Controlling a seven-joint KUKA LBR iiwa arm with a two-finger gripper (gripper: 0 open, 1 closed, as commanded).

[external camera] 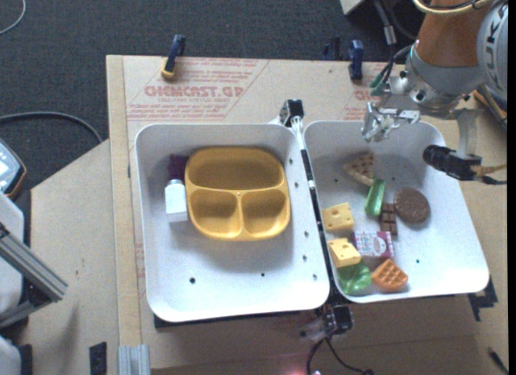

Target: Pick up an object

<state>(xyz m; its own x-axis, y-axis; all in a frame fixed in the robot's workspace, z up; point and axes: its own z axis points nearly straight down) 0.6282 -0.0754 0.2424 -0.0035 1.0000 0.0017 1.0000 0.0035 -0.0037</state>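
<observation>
**Hovering over right bin, nothing picked yet**

My jaws [379, 127] hang above the far end of the right bin [459, 244], near its back wall. Whether they're spread or closed, I can't tell: too small and blurred against the wrist hardware. Nothing visible between them, so I'd call it no grasp yet.

Candidates all sit in the right bin, bunched toward the near-left half: a waffle-like wedge [360, 167] closest to me, just below the jaws; a green piece [375, 198] beside it; a brown round patty [412, 206]; two cheese blocks [339, 218] along the left wall; a pink packet [374, 243]; an orange waffle [389, 275] at the near edge, touching a green lump [355, 279]. The clutter probably makes the wedge the cleanest target, since it has open floor around it.

Left bin [153, 268] holds a yellow divided tray [238, 192] with a small white bottle [176, 201] just beside it, against the left side. Out of my current reach line.

Hard to read: a dark thing behind the bottle, mostly hidden. A dark brown piece [389, 218] between the patty and packet, identity unclear. My arm is cropped at the frame's top right.
</observation>
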